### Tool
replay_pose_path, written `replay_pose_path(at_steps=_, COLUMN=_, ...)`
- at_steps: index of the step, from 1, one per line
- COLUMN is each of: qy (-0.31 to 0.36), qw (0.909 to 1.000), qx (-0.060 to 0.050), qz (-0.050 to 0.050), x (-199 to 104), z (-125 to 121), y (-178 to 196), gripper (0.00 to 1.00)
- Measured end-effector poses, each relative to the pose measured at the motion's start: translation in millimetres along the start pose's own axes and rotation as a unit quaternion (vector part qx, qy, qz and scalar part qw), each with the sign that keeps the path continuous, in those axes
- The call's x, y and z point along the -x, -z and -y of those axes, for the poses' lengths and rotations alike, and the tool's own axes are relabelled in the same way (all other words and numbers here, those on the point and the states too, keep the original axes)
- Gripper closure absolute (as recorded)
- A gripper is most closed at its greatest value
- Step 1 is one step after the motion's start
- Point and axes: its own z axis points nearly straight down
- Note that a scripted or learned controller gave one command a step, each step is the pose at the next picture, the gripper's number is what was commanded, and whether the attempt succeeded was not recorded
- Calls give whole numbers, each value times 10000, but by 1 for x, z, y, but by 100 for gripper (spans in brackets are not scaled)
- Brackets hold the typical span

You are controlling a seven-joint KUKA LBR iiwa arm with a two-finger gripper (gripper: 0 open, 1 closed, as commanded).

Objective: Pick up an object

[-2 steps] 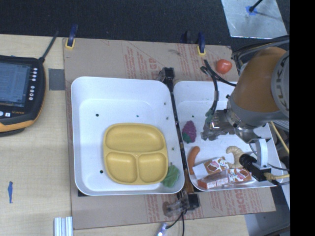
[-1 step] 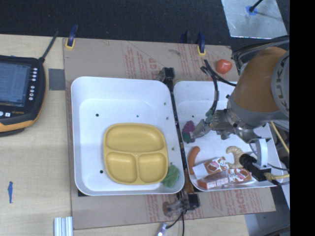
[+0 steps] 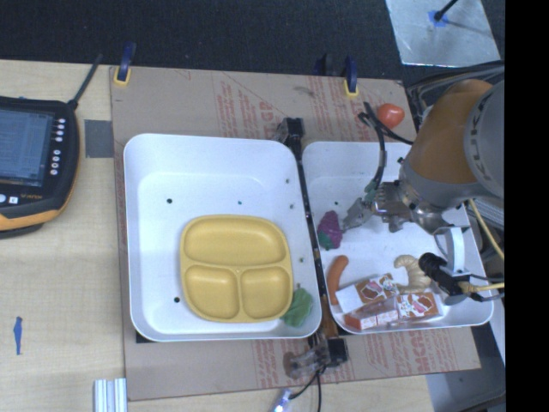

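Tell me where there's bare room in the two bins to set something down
Left bin: the strip between its far wall and the yellow divided plate is bare, as is the band along its left wall. Right bin: the far-left corner, above the purple piece, is bare. Its near half is crowded with the orange sausage, snack packets and the gripper.

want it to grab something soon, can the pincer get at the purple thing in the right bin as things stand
Probably yes. The pincer hangs just beside the purple thing in the right bin, with bare white floor between them. The bin's divider wall close on the far side may crowd the grasp.
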Motion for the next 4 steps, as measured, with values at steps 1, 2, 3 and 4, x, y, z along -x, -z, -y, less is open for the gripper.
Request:
replay_pose_path(at_steps=1, qy=9, qw=10000, qx=-3, qz=-6, x=5, z=40, y=-22, gripper=0)
replay_pose_path(at_steps=2, qy=-3, qw=10000, qx=11, qz=-8, x=3, z=-31, y=-14, gripper=0)
replay_pose_path(at_steps=3, qy=8, qw=10000, qx=0, qz=-12, x=-49, z=39, y=56, gripper=0)
replay_pose_path(at_steps=4, qy=0, qw=10000, qx=4, qz=-9, x=-56, z=1, y=56, gripper=0)
